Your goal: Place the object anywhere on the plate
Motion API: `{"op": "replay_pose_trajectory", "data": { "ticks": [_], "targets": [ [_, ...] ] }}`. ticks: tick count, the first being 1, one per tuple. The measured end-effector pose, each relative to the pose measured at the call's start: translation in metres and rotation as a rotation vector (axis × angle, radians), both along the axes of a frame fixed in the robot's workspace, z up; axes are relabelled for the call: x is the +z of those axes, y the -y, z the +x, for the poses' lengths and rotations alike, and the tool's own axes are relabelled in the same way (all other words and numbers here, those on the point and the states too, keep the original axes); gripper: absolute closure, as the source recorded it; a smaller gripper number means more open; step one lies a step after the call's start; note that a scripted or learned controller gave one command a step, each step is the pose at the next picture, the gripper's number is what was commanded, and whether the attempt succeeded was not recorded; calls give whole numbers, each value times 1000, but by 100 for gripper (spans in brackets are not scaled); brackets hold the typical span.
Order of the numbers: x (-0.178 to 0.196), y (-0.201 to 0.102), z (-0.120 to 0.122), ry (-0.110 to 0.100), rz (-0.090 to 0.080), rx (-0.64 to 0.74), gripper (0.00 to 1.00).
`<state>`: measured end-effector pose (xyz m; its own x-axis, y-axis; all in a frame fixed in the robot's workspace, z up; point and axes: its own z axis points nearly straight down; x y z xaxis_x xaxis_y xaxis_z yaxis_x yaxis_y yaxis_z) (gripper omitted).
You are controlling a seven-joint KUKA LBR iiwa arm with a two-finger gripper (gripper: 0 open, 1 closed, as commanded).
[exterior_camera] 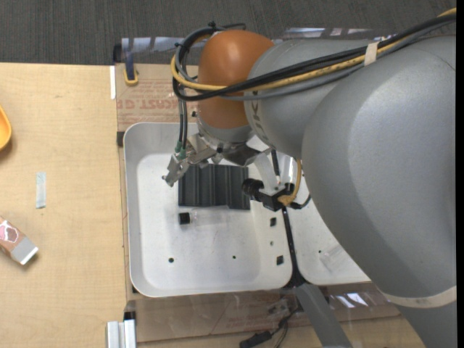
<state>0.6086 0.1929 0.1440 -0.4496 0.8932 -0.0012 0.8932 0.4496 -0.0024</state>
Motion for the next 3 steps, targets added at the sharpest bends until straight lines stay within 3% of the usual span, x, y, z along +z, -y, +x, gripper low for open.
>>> {"op": "replay_pose_trajectory", "data": {
  "ticks": [1,2,3],
  "targets": [
    [-54,38,42,-5,2,510,0],
    [-53,12,22,0,-1,-171,0],
    [-53,14,48,-19,-2,388,0]
  ]
}}
